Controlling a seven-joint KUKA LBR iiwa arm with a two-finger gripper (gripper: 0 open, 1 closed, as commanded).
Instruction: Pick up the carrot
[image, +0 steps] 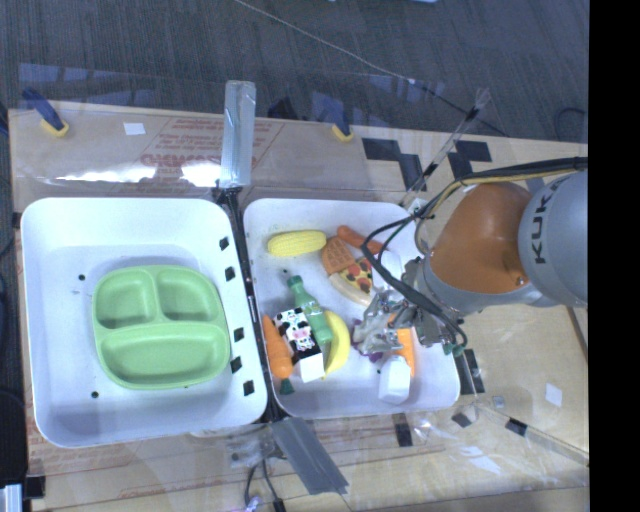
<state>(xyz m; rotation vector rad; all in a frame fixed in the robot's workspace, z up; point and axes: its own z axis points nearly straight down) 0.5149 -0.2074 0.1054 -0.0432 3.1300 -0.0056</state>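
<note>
A carrot (275, 346), orange with a green tip at its near end, lies along the left wall of the right bin (440, 400). It sits beside a milk carton (300, 340). My gripper (381, 328) hangs low over the right side of that bin, well to the right of this carrot. Directly beside the gripper is a second slim orange piece (407, 350) and a small purple item (374, 347). The wrist and cables hide what lies under the gripper.
The right bin also holds a corn cob (297, 242), a pizza slice (348, 268), a green bottle (310, 308), a banana (340, 342) and a white block (396, 381). A green divided plate (158, 327) sits in the left bin (40, 300).
</note>
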